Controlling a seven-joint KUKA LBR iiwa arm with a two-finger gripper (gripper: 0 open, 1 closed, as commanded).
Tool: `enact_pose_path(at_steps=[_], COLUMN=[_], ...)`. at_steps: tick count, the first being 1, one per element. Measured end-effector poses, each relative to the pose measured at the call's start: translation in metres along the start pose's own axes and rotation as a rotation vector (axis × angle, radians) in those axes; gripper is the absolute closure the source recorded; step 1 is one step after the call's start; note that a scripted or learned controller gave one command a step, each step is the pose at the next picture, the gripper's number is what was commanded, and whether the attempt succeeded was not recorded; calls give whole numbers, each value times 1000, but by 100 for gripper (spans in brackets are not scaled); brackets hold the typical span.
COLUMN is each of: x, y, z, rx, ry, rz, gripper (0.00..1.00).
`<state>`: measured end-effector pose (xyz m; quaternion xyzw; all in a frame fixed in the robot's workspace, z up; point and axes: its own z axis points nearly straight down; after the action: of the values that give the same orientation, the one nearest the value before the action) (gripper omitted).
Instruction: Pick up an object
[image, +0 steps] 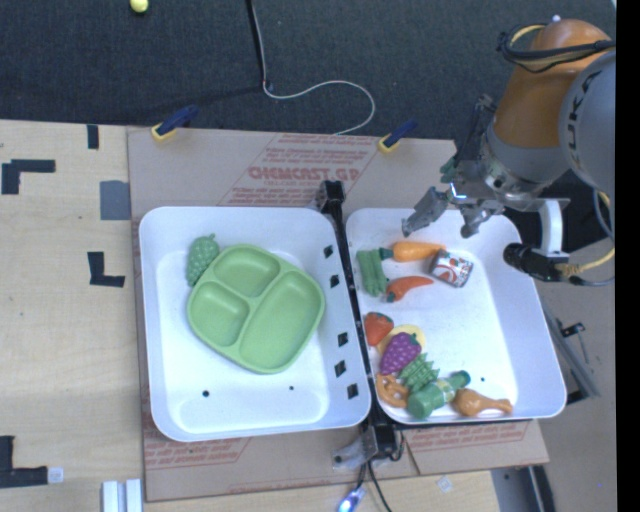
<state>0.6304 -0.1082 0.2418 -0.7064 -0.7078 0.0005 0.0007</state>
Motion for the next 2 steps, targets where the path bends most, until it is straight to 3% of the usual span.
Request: enact_pose_path(at_steps=[1, 2], x=[19, 19], y=[-24, -24], z=[-221, -219], rx=[-20, -1], ry=[-3, -3], rz=[-2, -1], gripper=[0, 100])
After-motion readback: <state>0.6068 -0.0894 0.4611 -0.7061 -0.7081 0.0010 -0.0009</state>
